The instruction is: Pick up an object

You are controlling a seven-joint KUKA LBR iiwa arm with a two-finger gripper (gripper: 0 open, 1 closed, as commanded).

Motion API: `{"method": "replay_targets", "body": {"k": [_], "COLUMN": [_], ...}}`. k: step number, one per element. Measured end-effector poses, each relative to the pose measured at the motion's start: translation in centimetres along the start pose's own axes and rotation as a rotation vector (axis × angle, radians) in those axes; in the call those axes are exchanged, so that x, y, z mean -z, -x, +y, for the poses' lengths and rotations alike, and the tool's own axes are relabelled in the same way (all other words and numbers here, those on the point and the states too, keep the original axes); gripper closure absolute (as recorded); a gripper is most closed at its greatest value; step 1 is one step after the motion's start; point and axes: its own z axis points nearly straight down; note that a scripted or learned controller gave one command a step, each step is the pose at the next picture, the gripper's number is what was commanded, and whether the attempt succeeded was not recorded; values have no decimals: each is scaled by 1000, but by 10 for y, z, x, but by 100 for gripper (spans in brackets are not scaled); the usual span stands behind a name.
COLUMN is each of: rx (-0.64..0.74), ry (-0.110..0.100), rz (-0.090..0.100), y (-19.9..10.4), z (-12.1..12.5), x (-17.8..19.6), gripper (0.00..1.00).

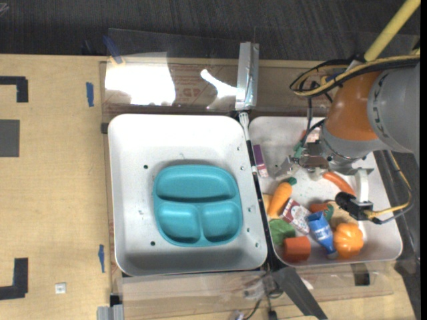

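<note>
Overhead view of two white bins on the surface. The left bin [127, 179] holds a teal divided tray [197, 204]. The arm's gripper [300, 162] hangs over the right bin [387, 245], above a carrot [279, 197], a blue bottle [321, 231], a red block [297, 248] and an orange pumpkin [348, 239]; its fingers' opening cannot be told.

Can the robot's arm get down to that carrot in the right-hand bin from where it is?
Probably yes. The carrot lies on top by the bin's left wall, uncovered, and the gripper hangs just beside it.
</note>
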Motion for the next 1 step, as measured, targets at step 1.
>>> {"method": "replay_targets", "body": {"k": [1], "rx": [-42], "ry": [8], "rz": [0], "y": [-4], "z": [-44], "x": [-5], "gripper": [0]}}
